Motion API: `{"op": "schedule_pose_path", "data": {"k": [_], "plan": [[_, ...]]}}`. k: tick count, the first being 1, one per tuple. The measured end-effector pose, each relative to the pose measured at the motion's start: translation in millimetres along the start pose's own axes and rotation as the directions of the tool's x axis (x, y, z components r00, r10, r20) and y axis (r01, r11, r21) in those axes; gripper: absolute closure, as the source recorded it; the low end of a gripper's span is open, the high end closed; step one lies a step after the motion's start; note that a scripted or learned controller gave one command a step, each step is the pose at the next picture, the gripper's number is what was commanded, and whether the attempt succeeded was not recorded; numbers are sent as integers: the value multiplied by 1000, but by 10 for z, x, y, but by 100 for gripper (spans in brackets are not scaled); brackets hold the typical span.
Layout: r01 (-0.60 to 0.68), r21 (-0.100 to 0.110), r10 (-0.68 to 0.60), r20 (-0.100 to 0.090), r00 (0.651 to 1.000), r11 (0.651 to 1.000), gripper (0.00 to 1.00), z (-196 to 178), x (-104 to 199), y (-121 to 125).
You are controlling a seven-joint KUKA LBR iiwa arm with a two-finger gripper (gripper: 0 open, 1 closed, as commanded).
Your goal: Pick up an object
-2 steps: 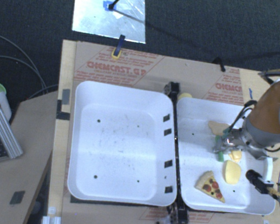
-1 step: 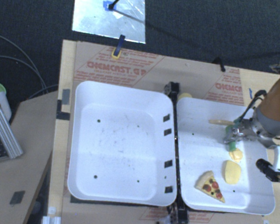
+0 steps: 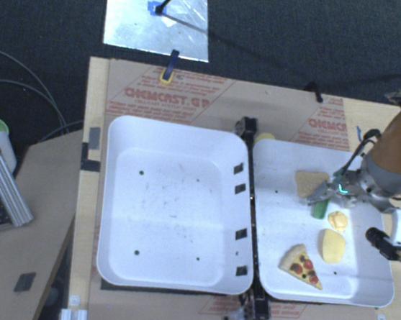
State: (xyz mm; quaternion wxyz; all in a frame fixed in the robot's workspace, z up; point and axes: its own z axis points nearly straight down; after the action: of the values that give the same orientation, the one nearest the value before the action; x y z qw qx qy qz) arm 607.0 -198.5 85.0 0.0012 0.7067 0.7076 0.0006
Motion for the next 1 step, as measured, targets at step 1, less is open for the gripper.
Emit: {"op": "schedule_pose_path", "data": {"k": [1], "plan": [[-2,4,2,-2,1000,1000,0,-4,336,-1020]]}}
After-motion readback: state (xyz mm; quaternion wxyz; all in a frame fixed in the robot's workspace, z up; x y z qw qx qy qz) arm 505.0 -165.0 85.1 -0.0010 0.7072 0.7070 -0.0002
